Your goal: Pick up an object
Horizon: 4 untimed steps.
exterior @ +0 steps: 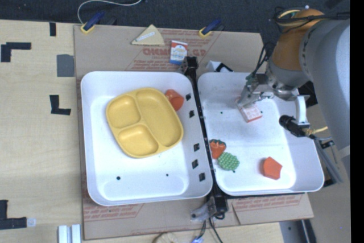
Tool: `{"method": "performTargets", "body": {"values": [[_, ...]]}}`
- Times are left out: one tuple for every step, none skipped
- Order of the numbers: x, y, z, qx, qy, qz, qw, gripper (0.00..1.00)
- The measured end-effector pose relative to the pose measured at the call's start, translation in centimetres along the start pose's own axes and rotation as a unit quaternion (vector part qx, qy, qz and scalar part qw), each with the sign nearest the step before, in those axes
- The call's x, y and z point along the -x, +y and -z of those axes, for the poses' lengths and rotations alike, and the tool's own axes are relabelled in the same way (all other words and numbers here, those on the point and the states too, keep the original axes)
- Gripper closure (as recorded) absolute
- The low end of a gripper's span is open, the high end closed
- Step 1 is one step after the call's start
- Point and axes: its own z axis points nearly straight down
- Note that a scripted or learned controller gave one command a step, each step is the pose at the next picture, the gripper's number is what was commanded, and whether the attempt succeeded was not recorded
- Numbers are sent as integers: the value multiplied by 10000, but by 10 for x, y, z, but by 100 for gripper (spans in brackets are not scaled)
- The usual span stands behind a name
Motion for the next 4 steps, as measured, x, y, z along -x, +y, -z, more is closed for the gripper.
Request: {"method": "performTargets", "body": {"values": [[0,0,0,5,1,2,10000,0],[18,17,51,-95,34,-17,9999,0],[43,-4,14,-118,36,-28,9999,0],[16,24,-9,-54,3,-19,10000,0]]}}
